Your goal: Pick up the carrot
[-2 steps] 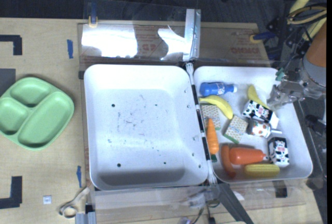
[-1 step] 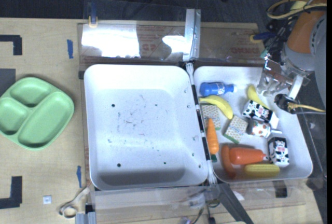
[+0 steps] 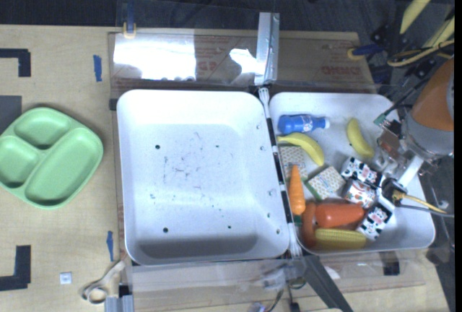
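The carrot (image 3: 296, 190) is a slim orange piece lying lengthwise along the left wall of the right bin (image 3: 419, 231), beside a checkered pad (image 3: 326, 180). My gripper (image 3: 392, 159) hangs over the right side of that bin, well to the right of the carrot, near some black-and-white patterned pieces (image 3: 361, 182). The grey wrist and orange band (image 3: 437, 107) rise behind it at the right edge. Nothing shows held in the gripper.
The right bin also holds a blue bottle (image 3: 302, 123), two bananas (image 3: 303, 146) (image 3: 359, 137), a red-orange vegetable (image 3: 336, 214) and a corn cob (image 3: 341, 237) close under the carrot. The left bin (image 3: 195, 173) sits alongside. A green divided plate (image 3: 47, 157) lies on the bench at far left.
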Action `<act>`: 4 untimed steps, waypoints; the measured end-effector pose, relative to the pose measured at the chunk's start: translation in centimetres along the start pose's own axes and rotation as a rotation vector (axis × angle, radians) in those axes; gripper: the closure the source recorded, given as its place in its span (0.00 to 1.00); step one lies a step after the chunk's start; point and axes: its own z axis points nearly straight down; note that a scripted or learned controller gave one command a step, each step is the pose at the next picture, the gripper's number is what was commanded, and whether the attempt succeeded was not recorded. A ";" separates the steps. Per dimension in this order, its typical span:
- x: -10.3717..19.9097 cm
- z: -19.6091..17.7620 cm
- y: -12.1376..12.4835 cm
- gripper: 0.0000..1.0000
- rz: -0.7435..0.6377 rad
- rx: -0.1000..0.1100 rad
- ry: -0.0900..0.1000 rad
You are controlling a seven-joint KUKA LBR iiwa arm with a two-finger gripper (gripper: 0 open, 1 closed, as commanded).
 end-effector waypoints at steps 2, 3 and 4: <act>4.9 -3.9 -1.6 1.00 0.352 -0.007 0.003; 8.2 -8.0 5.6 1.00 0.614 0.002 -0.004; 6.8 0.1 8.0 1.00 0.580 0.008 0.002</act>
